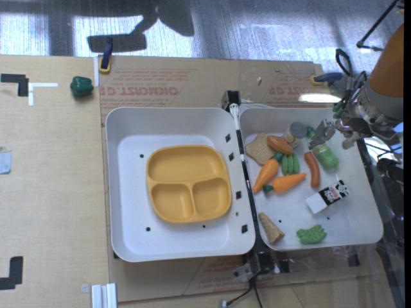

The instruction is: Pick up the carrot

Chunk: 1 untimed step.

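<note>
Carrots: two carrots lie in the right bin (pixel 359 233), left of its middle; one carrot (pixel 266 175) slants down toward the divider, the other carrot (pixel 288 182) lies nearly level just right of it, their thick ends close together.
Crowding: green beans (pixel 290 163) sit just above them and a slice of bread (pixel 259 148) above that, so I'd judge the clearest way in is from above or from the lower side.
Arm: it reaches in at the upper right of the frame, with the gripper (pixel 322 135) over the bin's upper right part, near a sausage (pixel 312 169) and a green vegetable (pixel 327 157).
Jaws: too small and cluttered to say whether they are released or clenched; nothing shows between them.
Gap: the gripper is well apart from both carrots, so the pick looks not yet begun.
Left bin: the left bin (pixel 122 191) holds a yellow divided plate (pixel 188 183), probably the drop-off spot.
Desk: a green pepper (pixel 81 86) sits at upper left, out of the way.
</note>
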Motion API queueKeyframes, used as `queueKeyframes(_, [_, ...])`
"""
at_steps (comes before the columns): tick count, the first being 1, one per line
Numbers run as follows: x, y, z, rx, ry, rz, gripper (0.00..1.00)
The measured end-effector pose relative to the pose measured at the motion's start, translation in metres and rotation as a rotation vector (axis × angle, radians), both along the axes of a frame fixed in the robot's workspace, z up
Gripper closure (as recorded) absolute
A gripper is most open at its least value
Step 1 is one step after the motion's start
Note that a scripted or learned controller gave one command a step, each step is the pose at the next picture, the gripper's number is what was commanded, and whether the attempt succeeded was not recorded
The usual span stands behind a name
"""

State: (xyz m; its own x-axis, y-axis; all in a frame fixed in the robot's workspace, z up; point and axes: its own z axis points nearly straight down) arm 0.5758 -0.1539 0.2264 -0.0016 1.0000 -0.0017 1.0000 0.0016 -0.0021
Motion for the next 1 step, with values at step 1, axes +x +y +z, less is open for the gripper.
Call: queueKeyframes(1, [-0.0184, 0.0508, -0.1044, 0.001, 0.002, -0.125, 0.0])
